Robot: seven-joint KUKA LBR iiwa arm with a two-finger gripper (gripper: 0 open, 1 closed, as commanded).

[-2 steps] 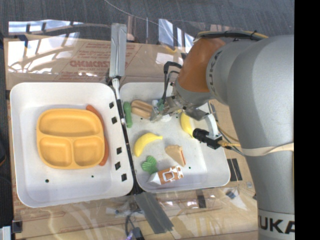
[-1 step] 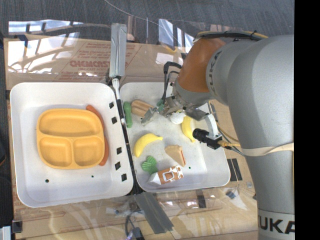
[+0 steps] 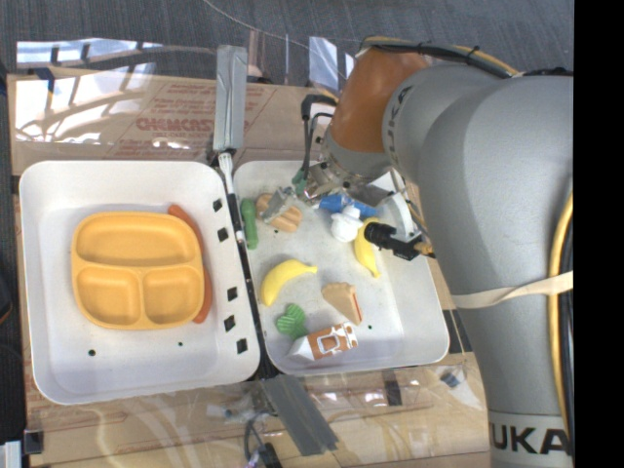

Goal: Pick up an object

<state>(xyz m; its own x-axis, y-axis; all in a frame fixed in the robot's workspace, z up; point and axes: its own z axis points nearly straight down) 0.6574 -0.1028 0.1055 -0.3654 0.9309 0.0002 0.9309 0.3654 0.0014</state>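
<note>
- Two shallow white bins sit side by side on a worktop (image 3: 146, 125) covered in brown cardboard, seen from above at a slant.
- The left bin (image 3: 49, 349) holds a yellow divided tray (image 3: 136, 269) with three compartments; an orange edge shows along the tray's right side, and whether that is a second tray beneath it cannot be told.
- The right bin (image 3: 409, 334) holds a scatter of small toy foods.
- A large grey arm (image 3: 487, 183) with an orange band (image 3: 375, 100) enters from the right and covers the bin's upper right corner and part of its right rim.
- The pincer (image 3: 304, 185) sits low over the bin's upper middle. It is small, dark and partly lost in glare, so whether it is released or clenched cannot be told.
- Just left of it lies a tan and grey piece (image 3: 278, 211), too blurred to name, beside a slim green vegetable (image 3: 250, 222) near the left wall.
- Just right of the pincer are a blue object (image 3: 336, 203) and a white one (image 3: 343, 227), both partly hidden under the wrist.
- A small banana (image 3: 366, 252) touches a black fitting on the arm.
- A larger banana (image 3: 283, 279) lies in the middle of the bin.
- Nearer the front are a tan wedge (image 3: 343, 302), a green leafy piece (image 3: 291, 320) and an orange and white carton (image 3: 330, 341) lying on its side.
</note>
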